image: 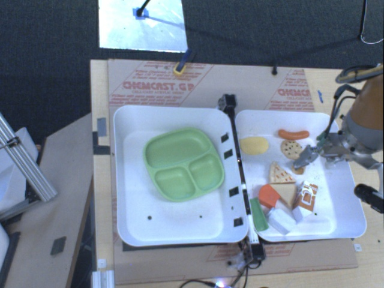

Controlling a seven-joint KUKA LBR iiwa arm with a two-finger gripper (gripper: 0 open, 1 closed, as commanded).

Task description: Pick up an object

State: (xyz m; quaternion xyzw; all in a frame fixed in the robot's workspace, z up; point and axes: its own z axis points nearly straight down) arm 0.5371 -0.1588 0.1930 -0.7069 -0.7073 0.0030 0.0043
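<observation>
Camera view — round speckled cookie

Left bin: a green divided tray fills its middle; bare white floor rings it, widest along the near edge.
Right bin: crowded at centre and near-left corner, where a pizza slice, orange block, green piece, white block and printed carton cluster close together.
Far side: yellow piece, sausage and cookie sit near each other.
Open room: the right bin's right strip and near-right corner.
Overhead: the gripper hangs beside the cookie.
</observation>
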